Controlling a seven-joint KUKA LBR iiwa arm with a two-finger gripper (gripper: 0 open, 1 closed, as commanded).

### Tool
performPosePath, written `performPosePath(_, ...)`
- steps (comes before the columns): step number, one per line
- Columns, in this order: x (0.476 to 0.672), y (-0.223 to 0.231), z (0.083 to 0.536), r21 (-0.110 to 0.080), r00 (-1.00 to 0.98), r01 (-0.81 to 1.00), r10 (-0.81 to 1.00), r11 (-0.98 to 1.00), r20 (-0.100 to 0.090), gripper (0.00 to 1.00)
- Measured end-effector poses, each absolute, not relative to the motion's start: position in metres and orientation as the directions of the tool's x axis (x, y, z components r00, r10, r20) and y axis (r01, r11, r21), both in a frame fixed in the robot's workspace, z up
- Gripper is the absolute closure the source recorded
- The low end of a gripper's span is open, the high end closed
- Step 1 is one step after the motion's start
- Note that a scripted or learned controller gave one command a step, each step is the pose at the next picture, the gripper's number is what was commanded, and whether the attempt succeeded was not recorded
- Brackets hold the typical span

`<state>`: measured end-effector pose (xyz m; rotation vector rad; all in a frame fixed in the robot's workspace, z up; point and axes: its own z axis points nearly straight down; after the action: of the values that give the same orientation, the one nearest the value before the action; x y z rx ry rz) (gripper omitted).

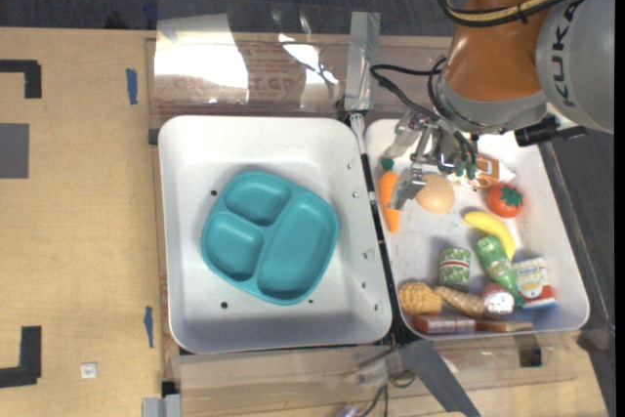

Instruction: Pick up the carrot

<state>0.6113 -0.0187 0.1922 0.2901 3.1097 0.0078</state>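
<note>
Arm (527,34): grey with an orange band, reaching in over the far side of the right bin (571,303). Left bin (186,151): white, shallow, beside the right bin, holding a teal divided plate (269,234). Right bin: white, shallow, crowded with toy food. Gripper (422,169): hanging low over the right bin's far left part, just beside the carrot; whether it is apart or together I cannot tell from here. Carrot (390,200): orange with a green top, lying lengthwise along the right bin's left wall, the tapered tip pointing toward the near side; nothing is clamped on it. It looks like light, stiff, smooth plastic, so likely to slip or roll; the thicker upper part, pinched across its width, seems the best hold, though the bin wall crowds one side. Egg (436,198): beige, just right of the carrot. Tomato (505,200) and banana (488,229): further right in the right bin.
</note>
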Motion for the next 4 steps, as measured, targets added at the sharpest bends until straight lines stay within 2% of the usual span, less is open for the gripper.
performPosePath(1, 0.559, -0.044, 0.186, 0.000, -0.985, 0.173, 0.173, 0.985, -0.004, 0.00)
performPosePath(2, 0.612, -0.055, 0.186, 0.002, -0.961, 0.275, 0.275, 0.961, -0.007, 0.00)
performPosePath(3, 0.623, -0.049, 0.186, 0.001, -0.979, 0.206, 0.206, 0.979, -0.008, 0.00)
performPosePath(4, 0.602, -0.094, 0.098, -0.001, -0.944, 0.329, 0.329, 0.944, 0.005, 0.00)
